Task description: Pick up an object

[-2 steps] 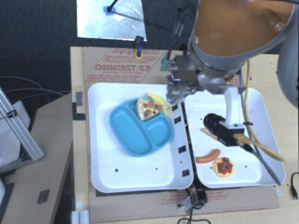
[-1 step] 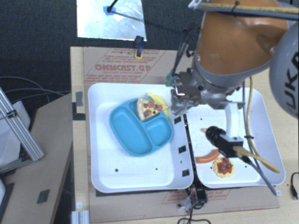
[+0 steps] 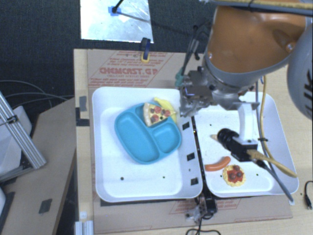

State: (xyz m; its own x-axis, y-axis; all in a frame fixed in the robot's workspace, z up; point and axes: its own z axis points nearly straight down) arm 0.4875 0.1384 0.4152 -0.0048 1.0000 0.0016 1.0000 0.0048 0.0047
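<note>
— Where's the camera?
— Fixed overhead, looking down at a slant on the left-hand bin (image 3: 142, 180) and the right-hand bin (image 3: 217, 182), both whole.
— How near?
— Near enough that my arm (image 3: 249, 33), reaching in from the right, looms large.

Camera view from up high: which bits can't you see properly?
- The right bin: its far end is hidden under the arm.
- The arm: cut off by the picture's top and right edges.
- The yellow thing at the blue plate's far rim: partly behind the pizza slice, so I cannot name it.
- The small tan bit in the right bin: too small to name.
</note>
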